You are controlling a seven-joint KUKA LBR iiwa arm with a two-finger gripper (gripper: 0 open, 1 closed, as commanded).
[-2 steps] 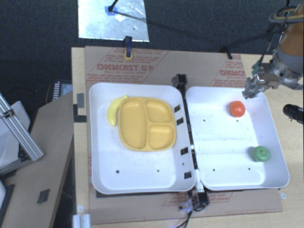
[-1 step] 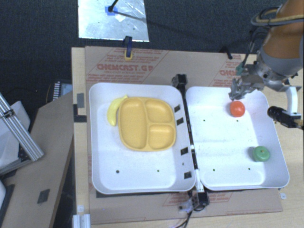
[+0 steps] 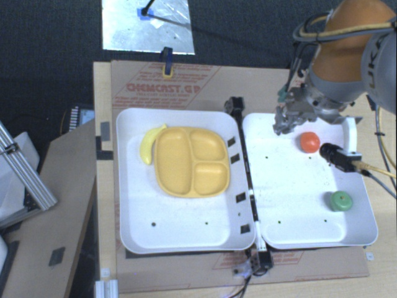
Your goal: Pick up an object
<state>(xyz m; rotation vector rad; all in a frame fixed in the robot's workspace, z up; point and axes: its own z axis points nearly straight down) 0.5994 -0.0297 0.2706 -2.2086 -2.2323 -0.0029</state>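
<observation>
Front edge of the cardboard-covered worktop (image 3: 186, 272) sits nearest, carrying the left bin (image 3: 133, 222) with a yellow divided plate (image 3: 189, 161) overlapping a banana (image 3: 147, 144), and the right bin (image 3: 298, 222) with a green round object (image 3: 340, 200) near its right wall. Orange-red ball (image 3: 309, 142) lies at the right bin's back, just beside the gripper (image 3: 282, 126); can't tell if the fingers are apart or together. Dark carpet (image 3: 43, 42) behind, silver sheet (image 3: 147, 16) on it.
</observation>
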